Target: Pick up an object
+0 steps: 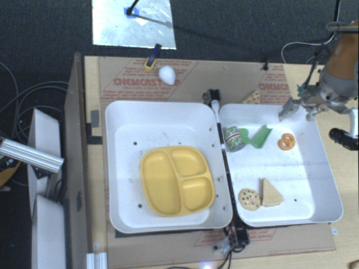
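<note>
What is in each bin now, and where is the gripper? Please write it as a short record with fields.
left bin: one yellow divided plate
right bin: green-and-white can, green piece, orange pretzel, cookie, sandwich wedge
gripper: over the far right corner of the right bin, fingers apart, holding nothing
outside the bins: white egg on the cardboard beyond the left bin

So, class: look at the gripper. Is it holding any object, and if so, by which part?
Nothing is held. The gripper hangs open over the right bin's far edge, apart from the pretzel and the green piece.
</note>
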You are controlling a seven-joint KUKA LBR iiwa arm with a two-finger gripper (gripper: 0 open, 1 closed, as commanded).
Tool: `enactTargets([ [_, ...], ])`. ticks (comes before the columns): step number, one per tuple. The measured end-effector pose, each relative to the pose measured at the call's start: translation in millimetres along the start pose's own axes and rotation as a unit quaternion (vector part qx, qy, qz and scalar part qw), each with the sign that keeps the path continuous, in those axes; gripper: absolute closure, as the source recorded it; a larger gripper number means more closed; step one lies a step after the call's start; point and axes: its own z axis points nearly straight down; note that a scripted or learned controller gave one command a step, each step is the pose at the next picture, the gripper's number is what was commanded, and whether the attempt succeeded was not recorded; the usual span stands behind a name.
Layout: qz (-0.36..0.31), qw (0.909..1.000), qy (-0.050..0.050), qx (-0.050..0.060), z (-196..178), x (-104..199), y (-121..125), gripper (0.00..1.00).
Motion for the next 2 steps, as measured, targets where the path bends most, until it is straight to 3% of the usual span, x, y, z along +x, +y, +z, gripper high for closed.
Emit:
enactTargets([
  [1, 0.0, 0.9999, 0.005, 0.011, 65, 43, -79, 0.0],
  [2, -0.005, 1.0, 0.003, 0.004, 66, 92, -33, 0.0],
])
